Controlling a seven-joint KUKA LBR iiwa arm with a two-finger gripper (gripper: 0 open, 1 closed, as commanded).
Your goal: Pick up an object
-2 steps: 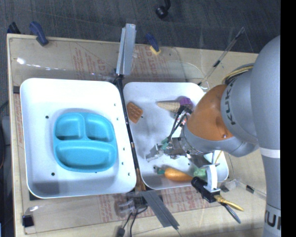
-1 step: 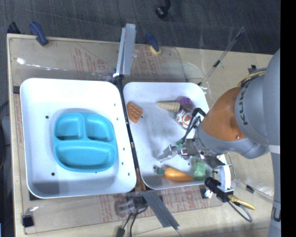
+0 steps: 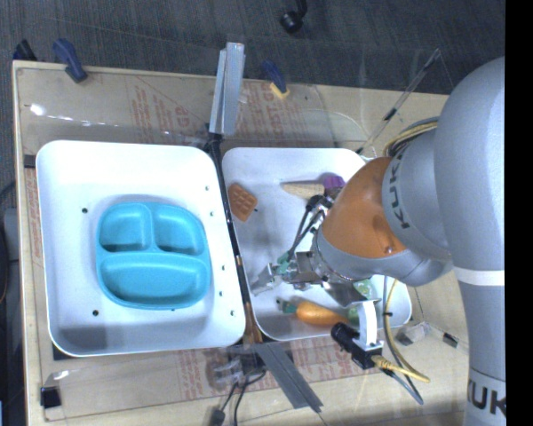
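Camera view. Item: grey arm with orange wrist band (image 3: 364, 224), entering from 3 o'clock and bent low over the right shallow white plastic bin (image 3: 275, 162). Item: two-finger gripper (image 3: 280, 275), set toward 6 o'clock of that bin's floor; jaws blurred among cables and metal, so whether they stand wide or narrow cannot be told, and nothing is seen between them. Item: orange carrot-shaped toy (image 3: 320, 312), lying just beside the gripper at about 5 o'clock from it, long axis running roughly 9 to 3 o'clock, along the bin's near wall. It looks the likeliest pick, being nearest. Item: brown waffle-textured biscuit toy (image 3: 242, 201), at 11 o'clock from the gripper, well apart. Item: tan cone toy with purple end (image 3: 313, 185), at 1 o'clock, near the far wall. Item: left white bin (image 3: 62, 238), holding a blue three-compartment plastic tray (image 3: 151, 254). Item: cardboard-covered desk (image 3: 115, 105) beneath both.
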